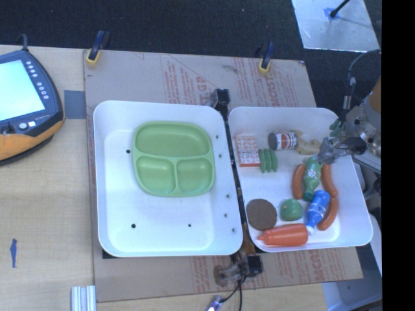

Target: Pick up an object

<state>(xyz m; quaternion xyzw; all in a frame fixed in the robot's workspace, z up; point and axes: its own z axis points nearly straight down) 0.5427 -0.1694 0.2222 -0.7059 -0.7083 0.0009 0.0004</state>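
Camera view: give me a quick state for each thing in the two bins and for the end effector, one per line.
Green divided plate: flat in the left bin, upright.
Small can: on its side, right bin.
Blue bottle: lying down.
Green bottle: lying down, beside the sausages.
Carrot: lying by the front wall.
Brown patty: flat.
Red-and-white packet: flat.
End effector: above the right bin's far right corner.

A pale green divided plate [174, 158] sits in a white bin [110, 193]; nearby, an orange carrot [283, 235].
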